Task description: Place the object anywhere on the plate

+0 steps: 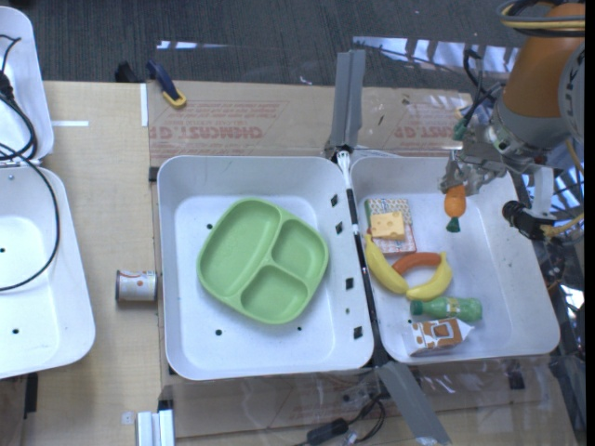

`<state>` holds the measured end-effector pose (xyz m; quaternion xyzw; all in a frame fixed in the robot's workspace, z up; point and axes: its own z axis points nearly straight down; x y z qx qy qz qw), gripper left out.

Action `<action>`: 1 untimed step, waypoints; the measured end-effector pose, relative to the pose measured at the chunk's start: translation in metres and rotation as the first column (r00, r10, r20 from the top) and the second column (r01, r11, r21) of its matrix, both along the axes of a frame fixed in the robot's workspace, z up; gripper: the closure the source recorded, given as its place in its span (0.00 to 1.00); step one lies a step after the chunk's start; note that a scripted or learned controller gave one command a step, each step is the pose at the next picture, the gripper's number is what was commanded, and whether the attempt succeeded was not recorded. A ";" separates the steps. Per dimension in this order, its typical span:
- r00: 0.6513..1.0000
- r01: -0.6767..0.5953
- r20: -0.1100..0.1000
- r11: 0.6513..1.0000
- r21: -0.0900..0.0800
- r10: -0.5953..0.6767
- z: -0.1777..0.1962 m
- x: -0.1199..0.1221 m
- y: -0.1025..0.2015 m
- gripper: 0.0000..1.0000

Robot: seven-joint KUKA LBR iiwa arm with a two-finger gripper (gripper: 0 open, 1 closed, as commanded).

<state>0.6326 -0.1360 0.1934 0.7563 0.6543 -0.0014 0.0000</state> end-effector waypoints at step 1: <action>0.998 -0.067 -0.001 0.998 0.002 0.067 0.009 -0.044 0.089 1.00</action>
